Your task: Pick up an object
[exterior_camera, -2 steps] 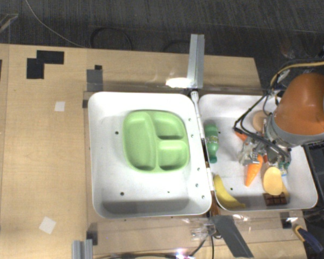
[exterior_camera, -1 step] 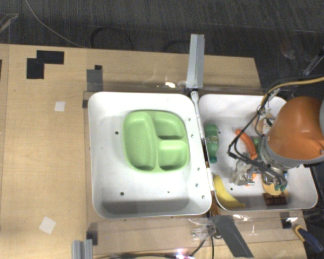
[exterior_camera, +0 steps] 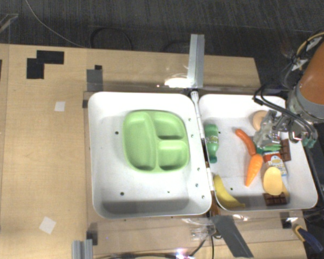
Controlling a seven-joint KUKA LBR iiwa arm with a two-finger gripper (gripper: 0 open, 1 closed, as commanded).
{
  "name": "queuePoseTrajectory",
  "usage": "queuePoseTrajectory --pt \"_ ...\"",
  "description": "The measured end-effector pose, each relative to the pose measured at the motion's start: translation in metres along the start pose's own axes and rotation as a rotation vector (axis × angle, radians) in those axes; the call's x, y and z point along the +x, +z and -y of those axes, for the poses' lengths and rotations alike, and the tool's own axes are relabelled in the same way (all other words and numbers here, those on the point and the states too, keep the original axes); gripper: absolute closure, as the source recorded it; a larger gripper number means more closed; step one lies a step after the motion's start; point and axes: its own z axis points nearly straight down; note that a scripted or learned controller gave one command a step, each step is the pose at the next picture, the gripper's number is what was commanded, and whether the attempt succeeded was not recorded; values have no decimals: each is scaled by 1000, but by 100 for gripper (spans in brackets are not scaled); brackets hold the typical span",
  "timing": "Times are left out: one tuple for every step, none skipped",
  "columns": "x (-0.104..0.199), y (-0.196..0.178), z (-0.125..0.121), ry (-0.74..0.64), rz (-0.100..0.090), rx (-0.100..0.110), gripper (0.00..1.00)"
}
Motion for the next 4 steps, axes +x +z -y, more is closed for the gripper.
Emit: queuePoseTrajectory --pt "36 104 1 437 -20 3 100" --pt "35 103 2 437 -18 3 0" --pt "15 147 -5 536 -9 2 0" --pt "9 133 -6 530 8 -1 100"
